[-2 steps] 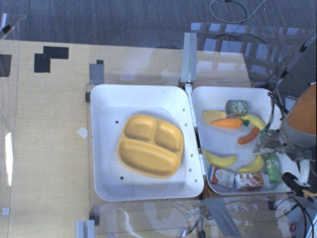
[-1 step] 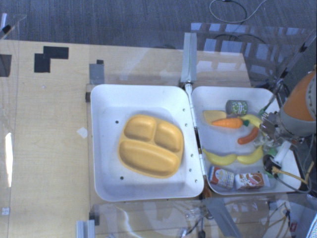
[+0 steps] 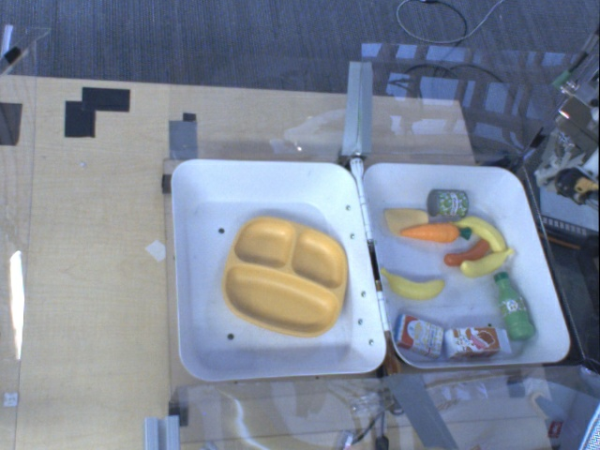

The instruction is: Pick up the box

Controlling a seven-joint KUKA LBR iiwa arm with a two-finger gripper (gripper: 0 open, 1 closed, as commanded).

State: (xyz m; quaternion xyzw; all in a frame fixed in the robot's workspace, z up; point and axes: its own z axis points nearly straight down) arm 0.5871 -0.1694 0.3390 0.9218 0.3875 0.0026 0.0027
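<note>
Box [image 3: 476,342] with blurred, unreadable label, beside carton [image 3: 419,335], right bin [image 3: 534,214]

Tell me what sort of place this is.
Likely a robotics lab test bench: two white bins side by side, toy food such as a carrot and bananas, a yellow tray, loose cables.

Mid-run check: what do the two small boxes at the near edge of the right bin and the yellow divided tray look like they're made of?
Boxes: likely printed cardboard or thin plastic, toy juice cartons by the look; coloured graphics, slight sheen. Yellow divided tray: seemingly moulded plastic, smooth, with rounded compartments and soft highlights. Too small to say more.
</note>
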